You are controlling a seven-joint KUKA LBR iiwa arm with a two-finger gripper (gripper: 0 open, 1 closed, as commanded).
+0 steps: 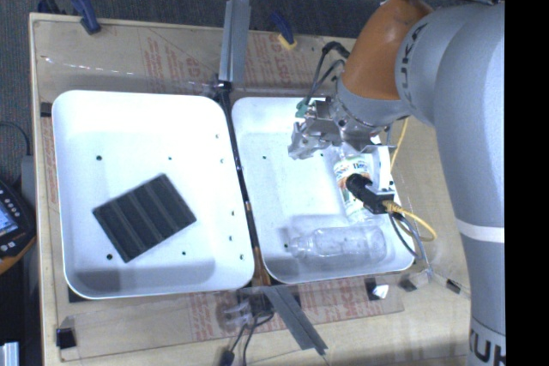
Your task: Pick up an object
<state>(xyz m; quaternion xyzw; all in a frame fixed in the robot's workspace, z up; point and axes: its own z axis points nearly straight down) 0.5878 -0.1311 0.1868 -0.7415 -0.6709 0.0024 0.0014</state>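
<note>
Over the right bin (257,184) you are seeing the gripper (305,141) hanging near the bin's far side, and you cannot tell its state. Nothing is showing in its grip. A clear plastic bottle (339,242) is lying on its side by the near wall. A small labelled bottle (353,176) is lying just beyond it. A dark ridged pad (144,216) is lying in the left bin (77,124).

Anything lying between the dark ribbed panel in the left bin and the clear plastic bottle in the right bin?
In the camera view, only bare white bin floor and the two bins' adjoining rims separate the dark ribbed panel from the clear bottle.
</note>
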